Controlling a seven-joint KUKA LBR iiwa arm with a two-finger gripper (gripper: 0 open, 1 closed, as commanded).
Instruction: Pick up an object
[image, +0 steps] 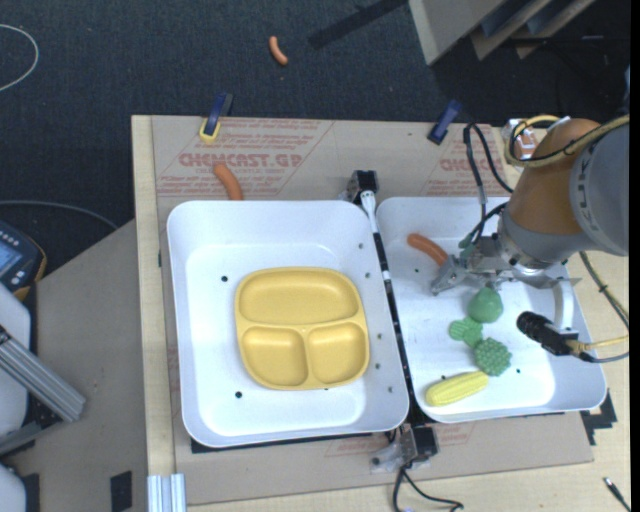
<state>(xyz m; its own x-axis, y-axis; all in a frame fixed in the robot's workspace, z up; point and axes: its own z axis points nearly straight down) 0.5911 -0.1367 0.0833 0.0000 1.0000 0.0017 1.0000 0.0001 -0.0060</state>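
Note:
My gripper (470, 278) hangs low over the right bin (570, 385), below the grey and orange arm (560, 190) that reaches in from the right. Just below the gripper lies a round green piece (487, 304), very close to it or touching it. An orange sausage (427, 247) lies to the gripper's upper left. Two green broccoli pieces (465, 330) (492, 356) and a yellow corn cob (457, 388) lie nearer the bin's front. I see nothing lifted off the bin floor.
The left bin (200, 240) holds a yellow divided plate (300, 327). Another sausage (229, 181) lies on the bench behind that bin, and one more (278, 49) on the dark floor. Blue clamps (215, 115) (444, 122) sit at the bench's far edge. A black connector (545, 333) juts out beside the arm.

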